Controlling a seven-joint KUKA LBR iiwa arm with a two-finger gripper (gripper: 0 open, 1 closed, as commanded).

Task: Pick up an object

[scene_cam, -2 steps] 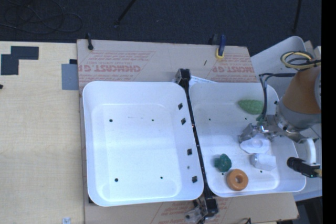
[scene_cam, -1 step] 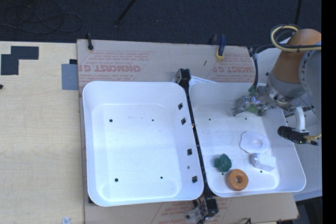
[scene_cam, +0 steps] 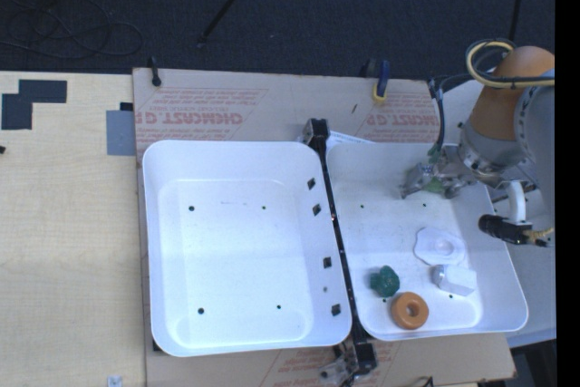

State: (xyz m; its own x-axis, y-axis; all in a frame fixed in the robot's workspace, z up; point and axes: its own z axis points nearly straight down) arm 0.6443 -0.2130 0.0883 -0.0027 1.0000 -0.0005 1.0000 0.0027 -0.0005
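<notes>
My gripper (scene_cam: pixel 428 183) hangs low over the far right part of the right bin (scene_cam: pixel 381 172), reached in from the right under the orange-banded wrist (scene_cam: pixel 507 91). Several small objects lie at the bin's near end, well apart from the gripper. They are a dark green lump (scene_cam: pixel 384 280), an orange ring (scene_cam: pixel 410 310), a flat white disc (scene_cam: pixel 439 246) and a small white and grey block (scene_cam: pixel 454 278). A small greenish patch shows at the gripper's tip, and I cannot tell what it is.
The left bin (scene_cam: pixel 159 195) lies beside the right one, with a black divider strip (scene_cam: pixel 328 231) along their shared edge. Both rest on a cardboard sheet (scene_cam: pixel 208 109). A black-tipped part (scene_cam: pixel 507 229) of the arm juts out over the right bin's right rim.
</notes>
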